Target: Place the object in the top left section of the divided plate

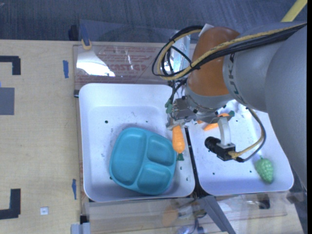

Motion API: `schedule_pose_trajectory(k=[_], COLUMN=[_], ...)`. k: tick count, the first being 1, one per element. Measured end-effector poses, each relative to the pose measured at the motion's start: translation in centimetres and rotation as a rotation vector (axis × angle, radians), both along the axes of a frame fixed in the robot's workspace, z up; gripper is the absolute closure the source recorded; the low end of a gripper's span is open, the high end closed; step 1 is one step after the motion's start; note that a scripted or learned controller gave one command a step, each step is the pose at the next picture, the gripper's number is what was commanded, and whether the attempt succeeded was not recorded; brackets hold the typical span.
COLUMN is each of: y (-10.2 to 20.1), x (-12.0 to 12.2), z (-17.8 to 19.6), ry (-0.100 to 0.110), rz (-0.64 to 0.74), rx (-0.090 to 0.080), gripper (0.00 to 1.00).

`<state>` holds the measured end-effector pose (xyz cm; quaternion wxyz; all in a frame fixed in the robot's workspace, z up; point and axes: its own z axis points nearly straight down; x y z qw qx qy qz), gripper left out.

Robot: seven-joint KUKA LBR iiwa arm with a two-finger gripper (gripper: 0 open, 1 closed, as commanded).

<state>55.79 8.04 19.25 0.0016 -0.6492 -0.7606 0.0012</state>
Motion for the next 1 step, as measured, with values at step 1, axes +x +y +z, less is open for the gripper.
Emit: schedule_pose_trajectory(k=[1], y=[-0.01], x=[0.01], z=[0.02], ry=[-0.001], rz=[0.0], rx=[0.0], gripper=[0.0])
